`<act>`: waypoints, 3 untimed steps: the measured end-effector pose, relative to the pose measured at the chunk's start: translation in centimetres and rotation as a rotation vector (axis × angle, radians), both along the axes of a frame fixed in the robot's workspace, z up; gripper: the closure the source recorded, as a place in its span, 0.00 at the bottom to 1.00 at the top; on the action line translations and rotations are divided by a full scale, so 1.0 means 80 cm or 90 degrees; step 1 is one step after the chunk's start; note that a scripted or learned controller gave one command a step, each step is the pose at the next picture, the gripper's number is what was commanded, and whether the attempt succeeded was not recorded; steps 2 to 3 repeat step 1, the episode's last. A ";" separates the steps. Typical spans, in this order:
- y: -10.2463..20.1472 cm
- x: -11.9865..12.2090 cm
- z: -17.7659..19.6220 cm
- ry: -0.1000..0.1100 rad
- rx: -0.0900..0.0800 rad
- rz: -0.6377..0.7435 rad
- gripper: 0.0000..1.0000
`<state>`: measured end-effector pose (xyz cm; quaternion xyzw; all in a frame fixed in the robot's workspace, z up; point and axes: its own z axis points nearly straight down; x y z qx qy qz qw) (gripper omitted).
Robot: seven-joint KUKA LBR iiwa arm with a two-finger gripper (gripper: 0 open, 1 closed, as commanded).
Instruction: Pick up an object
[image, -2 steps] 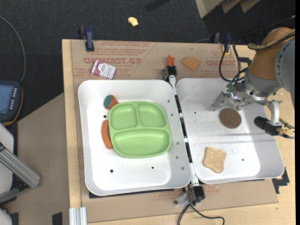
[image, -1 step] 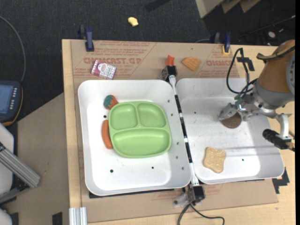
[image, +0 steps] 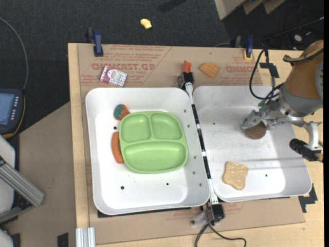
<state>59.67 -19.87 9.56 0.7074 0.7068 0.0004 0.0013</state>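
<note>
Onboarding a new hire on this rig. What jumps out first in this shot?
The green divided plate dominates, sitting in the middle of the left bin with an orange carrot-like piece tucked against its left edge. Next, the gripper is down in the right bin directly over a small brown object. A tan cookie-shaped piece lies alone near that bin's front.
</note>
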 end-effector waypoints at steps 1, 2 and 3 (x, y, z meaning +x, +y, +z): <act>0.085 0.084 -0.013 0.000 -0.001 0.003 1.00; 0.085 0.084 -0.013 0.000 -0.001 0.003 1.00; 0.085 0.084 -0.013 0.000 -0.001 0.003 1.00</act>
